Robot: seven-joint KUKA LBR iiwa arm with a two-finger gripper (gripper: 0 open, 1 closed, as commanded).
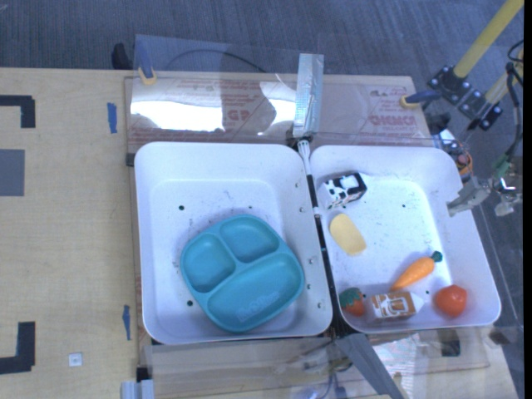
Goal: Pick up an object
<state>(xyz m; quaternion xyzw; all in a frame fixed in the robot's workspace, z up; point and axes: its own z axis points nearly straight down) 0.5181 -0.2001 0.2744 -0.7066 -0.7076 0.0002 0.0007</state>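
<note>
The right bin holds several small objects. A black-and-white cow toy lies near its back left corner. Just in front of it rests a pale yellow oval piece. An orange carrot with a green top lies tilted toward the front right. Along the front wall sit a red tomato, a small brown and white carton and a red and green piece. All of them lie loose on the bin floor, apart or barely touching.
The left bin holds a teal divided plate. A raised divider separates the two bins. A clear panel stands behind them. A yellow pole with a black clamp and cables crowd the right side.
</note>
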